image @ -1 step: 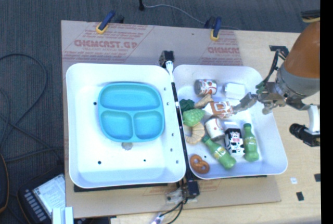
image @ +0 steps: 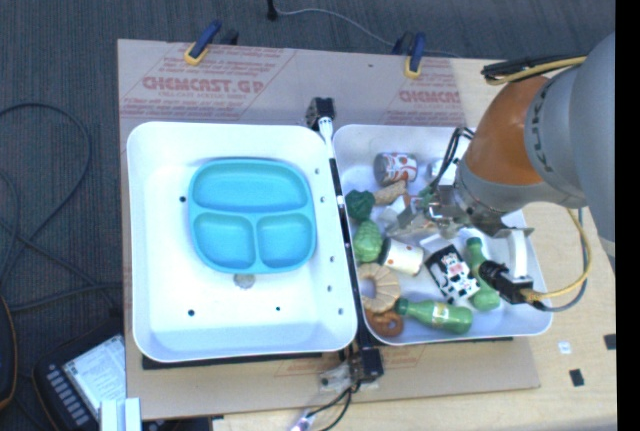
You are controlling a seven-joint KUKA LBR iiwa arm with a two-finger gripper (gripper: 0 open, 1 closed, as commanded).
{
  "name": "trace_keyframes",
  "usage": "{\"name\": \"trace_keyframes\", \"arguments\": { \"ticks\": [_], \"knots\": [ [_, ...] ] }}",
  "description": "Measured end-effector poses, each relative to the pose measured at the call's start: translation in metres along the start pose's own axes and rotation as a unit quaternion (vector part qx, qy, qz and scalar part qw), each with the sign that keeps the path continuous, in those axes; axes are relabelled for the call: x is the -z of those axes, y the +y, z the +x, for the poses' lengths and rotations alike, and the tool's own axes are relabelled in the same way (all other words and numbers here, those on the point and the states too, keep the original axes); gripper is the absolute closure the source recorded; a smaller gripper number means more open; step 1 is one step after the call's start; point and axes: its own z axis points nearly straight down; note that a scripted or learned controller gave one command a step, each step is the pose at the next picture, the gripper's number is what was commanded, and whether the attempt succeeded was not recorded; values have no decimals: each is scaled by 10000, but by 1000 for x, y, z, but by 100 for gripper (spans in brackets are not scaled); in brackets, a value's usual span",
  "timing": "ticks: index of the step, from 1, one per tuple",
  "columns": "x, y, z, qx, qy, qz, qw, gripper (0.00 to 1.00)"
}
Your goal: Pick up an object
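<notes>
Currently the gripper [image: 432, 209] sits low among the right bin's [image: 520, 319] toys, apparently seeking a grasp; finger state indeterminate.

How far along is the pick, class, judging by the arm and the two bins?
Done: the arm has reached over the right bin, its end effector low among the toys. In hand: nothing visibly gripped. Left: grasping and lifting one item, such as the green bottle. The blue tray sits in the left bin.

End effector [image: 428, 209] fingers blurred among toys; arm [image: 560, 134] cut off right.
</notes>
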Motion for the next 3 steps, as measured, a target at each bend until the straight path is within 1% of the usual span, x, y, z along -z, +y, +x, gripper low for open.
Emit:
{"name": "trace_keyframes", "arguments": {
  "ticks": [1,2,3],
  "knots": [
    [11,1,-1,-3,-10,-16,10000,100],
    [11,1,-1,-1,-11,-16,10000,0],
    [2,-57,10,-5,-21,-48,10000,0]
  ]
}}
